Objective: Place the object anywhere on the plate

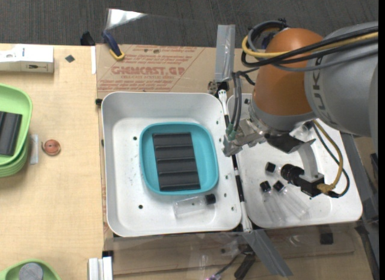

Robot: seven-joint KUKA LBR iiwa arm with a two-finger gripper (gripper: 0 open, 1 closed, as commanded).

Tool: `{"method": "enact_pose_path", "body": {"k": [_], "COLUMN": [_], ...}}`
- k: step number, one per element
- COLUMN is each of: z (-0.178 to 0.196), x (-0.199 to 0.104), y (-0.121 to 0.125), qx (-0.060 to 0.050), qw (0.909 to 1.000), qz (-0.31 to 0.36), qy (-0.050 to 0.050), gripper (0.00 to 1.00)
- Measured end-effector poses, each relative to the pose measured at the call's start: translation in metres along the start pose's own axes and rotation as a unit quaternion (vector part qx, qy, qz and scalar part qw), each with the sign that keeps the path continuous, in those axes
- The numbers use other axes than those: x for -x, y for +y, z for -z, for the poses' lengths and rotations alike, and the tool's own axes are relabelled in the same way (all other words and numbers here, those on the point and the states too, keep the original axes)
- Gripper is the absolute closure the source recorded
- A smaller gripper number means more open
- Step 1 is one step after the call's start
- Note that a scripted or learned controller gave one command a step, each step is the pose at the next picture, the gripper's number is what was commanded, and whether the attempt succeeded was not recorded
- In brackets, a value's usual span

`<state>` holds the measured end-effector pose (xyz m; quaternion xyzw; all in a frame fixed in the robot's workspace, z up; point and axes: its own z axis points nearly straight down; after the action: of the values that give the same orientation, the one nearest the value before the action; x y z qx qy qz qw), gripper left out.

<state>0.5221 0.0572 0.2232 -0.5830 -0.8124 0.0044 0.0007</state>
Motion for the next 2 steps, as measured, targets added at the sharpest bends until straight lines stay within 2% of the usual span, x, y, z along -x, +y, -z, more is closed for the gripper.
{"method": "enact_pose_path", "body": {"k": [1,2], "z": [0.0000,0.0081], "x": [-0.0001,0.0026], "y": [0.0000,0.0001], "qx": [0.000,-0.001], "qw": [1.0000,1.0000], "qz": [0.000,-0.001], "qy": [0.000,-0.001], "gripper": [0.00,1.00]}}
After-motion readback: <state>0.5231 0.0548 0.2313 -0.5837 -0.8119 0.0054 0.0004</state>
